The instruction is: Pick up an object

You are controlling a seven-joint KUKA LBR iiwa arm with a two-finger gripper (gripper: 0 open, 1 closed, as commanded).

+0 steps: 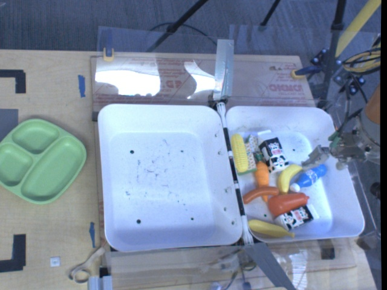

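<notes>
The right bin holds a pile of toy food: a yellow corn cob, an orange carrot, a black-and-white carton, a yellow banana, a blue bottle, a red chili, a red-orange sausage, a second black-and-white carton and another yellow banana. My gripper hangs over the bin's right side, just above and right of the blue bottle. Nothing shows in its grasp.
The left bin lies beside the right one, with a metal divider between them. A green divided plate rests on the bench at the far left. Clear panels stand behind the bins.
</notes>
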